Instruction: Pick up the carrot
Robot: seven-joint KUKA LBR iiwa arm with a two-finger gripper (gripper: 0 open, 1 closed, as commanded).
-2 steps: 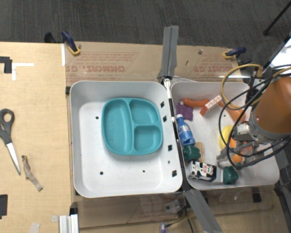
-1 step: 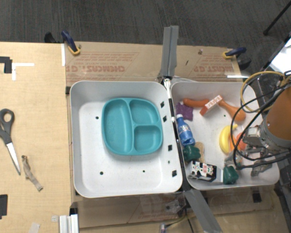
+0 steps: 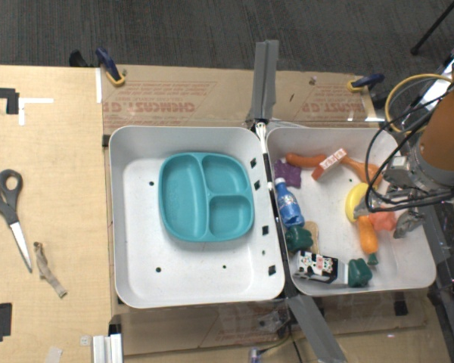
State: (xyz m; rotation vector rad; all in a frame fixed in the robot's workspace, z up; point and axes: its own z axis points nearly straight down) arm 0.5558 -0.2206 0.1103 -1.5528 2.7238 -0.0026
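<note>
The small orange carrot with a green stub point(image 3: 368, 237) is seen lying in the right white bin point(image 3: 408, 278), just beside the yellow banana-shaped toy point(image 3: 356, 200). The hand point(image 3: 397, 219) is poised close by at its right; whether it is apart or together cannot be told. A centred descent along the carrot's middle would be advised, the banana being avoided.

White bins point(image 3: 129, 278); teal divided plate point(image 3: 207, 197). Orange carrot point(image 3: 368, 238) with green tip. Yellow banana point(image 3: 356, 201). Blue bottle point(image 3: 290, 206), white cap. Purple piece point(image 3: 287, 172). Dark green toys point(image 3: 359, 272). Black-and-white patterned box point(image 3: 318, 266). Grey-handled scissors point(image 3: 7, 210) on tan board. Blue clamps point(image 3: 110, 65) on brown cardboard.
</note>
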